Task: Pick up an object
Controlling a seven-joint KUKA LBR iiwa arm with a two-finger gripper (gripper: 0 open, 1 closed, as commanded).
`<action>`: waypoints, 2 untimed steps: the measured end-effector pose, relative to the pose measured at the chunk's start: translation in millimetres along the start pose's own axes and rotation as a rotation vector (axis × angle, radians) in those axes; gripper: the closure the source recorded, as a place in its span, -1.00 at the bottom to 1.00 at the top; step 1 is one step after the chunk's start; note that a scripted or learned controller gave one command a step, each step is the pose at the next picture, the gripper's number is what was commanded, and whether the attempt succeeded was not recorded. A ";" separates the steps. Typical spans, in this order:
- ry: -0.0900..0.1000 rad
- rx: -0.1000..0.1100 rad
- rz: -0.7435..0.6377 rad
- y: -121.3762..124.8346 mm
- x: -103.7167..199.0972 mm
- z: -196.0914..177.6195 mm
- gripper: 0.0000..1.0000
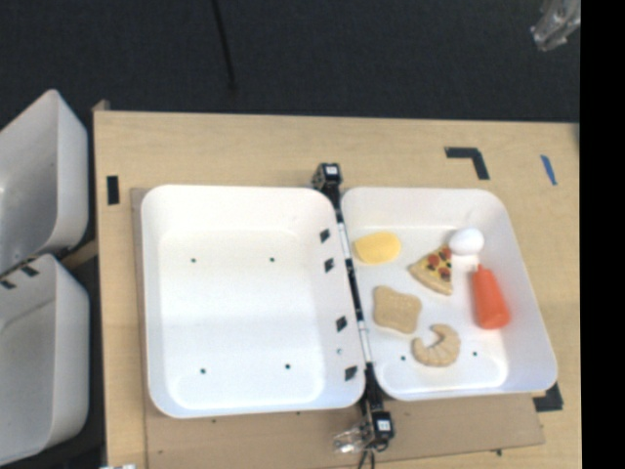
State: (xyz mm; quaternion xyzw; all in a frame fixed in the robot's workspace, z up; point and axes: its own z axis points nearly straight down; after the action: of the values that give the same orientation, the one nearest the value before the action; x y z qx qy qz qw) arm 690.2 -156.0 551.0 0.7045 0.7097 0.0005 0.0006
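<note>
Right bin [508, 364], contents, five items: one yellow oval piece [377, 247] at upper left, near the divider; one pizza slice [435, 270] at centre; one white ball [467, 241] just beside the slice's upper right corner; one orange-red bottle [489, 298] lying lengthwise below the ball, near the right wall; one tan toast slice [396, 310] at lower left; one curled croissant-like pastry [437, 346] just below and right of the toast. Left bin [166, 262]: white, adjoining along the central seam. Wooden bench [244, 149] beneath both. Gripper [555, 20]: top right corner, high above dark floor, well apart from bins; blurred, finger state cannot be told, nothing seen in its grasp.
</note>
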 end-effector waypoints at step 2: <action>0.002 0.000 -0.003 1.3 175.7 0.8 1.00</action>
State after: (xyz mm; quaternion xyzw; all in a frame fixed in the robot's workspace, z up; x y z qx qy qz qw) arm 690.2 19.7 550.2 0.7035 0.7107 0.0011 -0.0002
